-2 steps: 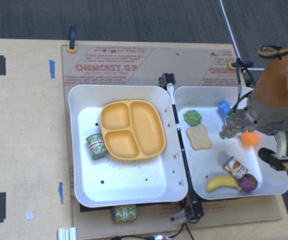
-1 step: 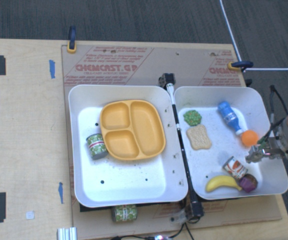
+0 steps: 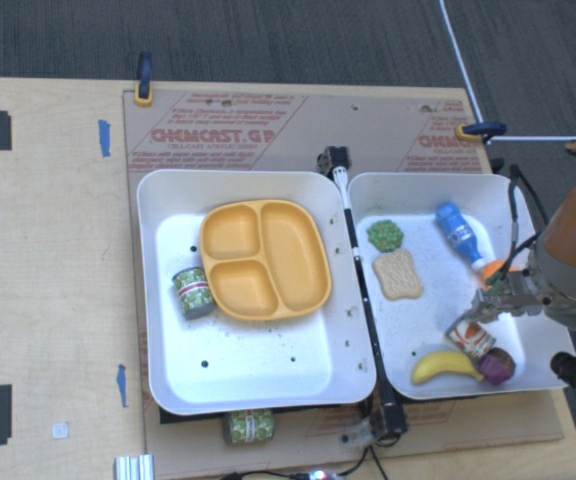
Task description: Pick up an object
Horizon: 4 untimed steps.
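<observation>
Hovering over the right bin [image 3: 408, 193], the jaws [image 3: 483, 313], whose state I cannot tell, hang just above a small packet [image 3: 471, 338].

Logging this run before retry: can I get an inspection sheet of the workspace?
Surface: bench bears left bin and right bin.
Job's things: right bin holds blue bottle, green piece, toast, banana, purple item, small packet.
Clutter: yellow tray and can in left bin; second can outside.
Grippers: gripper low above the packet.
Cables: black cable by arm.
Surroundings: dark carpet.
</observation>
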Each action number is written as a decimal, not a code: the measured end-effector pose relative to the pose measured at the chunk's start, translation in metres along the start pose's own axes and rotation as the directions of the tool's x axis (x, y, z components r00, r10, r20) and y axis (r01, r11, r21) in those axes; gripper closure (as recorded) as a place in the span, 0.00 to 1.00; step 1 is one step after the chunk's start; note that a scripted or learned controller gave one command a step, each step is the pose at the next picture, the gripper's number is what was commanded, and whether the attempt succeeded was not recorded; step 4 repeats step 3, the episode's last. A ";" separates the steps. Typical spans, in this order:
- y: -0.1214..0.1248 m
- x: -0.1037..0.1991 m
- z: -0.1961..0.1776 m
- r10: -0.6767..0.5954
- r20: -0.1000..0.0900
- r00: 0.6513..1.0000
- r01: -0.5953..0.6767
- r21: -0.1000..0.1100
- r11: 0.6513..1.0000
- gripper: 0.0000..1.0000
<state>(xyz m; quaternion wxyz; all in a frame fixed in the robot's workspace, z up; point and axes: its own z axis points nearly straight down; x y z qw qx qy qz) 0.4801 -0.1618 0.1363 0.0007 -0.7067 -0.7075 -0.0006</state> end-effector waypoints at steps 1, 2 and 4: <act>0.031 0.062 -0.058 -0.001 0.001 1.000 0.001 -0.003 1.000 1.00; 0.031 0.061 -0.058 0.000 0.002 1.000 0.000 -0.002 1.000 0.00; 0.094 0.020 0.046 0.001 0.006 1.000 -0.001 -0.011 1.000 0.00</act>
